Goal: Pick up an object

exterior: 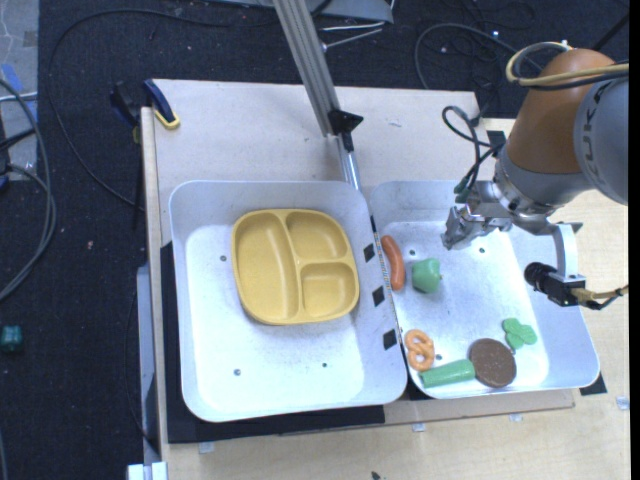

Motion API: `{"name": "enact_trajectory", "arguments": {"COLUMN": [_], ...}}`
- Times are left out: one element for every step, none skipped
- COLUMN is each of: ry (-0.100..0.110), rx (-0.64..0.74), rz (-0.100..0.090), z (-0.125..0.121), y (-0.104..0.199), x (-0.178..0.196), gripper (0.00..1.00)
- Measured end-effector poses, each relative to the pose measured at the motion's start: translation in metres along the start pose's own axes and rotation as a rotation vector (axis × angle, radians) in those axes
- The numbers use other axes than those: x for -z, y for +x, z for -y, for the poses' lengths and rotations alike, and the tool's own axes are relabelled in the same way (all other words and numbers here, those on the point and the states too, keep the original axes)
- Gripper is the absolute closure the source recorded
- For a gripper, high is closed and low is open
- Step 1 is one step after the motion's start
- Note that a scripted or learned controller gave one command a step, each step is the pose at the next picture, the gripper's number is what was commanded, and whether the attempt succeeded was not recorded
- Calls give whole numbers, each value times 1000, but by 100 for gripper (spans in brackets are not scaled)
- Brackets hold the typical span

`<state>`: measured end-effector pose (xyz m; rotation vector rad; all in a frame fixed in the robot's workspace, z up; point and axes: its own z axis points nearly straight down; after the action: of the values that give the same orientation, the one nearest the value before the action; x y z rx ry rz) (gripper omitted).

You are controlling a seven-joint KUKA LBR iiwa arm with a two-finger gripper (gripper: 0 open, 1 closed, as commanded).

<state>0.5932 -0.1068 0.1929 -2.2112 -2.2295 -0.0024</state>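
Gripper (462,230) hangs over my right bin (560,353); I cannot tell its opening. Green block (426,275) lies at seven o'clock from it, nearest, on the bin floor.

Glossy yellow plastic tray (296,266), matt white bins (290,388) (2, speckled), pale wooden bench (250,133)
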Motion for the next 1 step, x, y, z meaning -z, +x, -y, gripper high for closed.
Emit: {"name": "enact_trajectory", "arguments": {"ry": [-3], "rx": [0], "rz": [1], "z": [-10], "y": [50], "x": [14], "gripper": [100]}}
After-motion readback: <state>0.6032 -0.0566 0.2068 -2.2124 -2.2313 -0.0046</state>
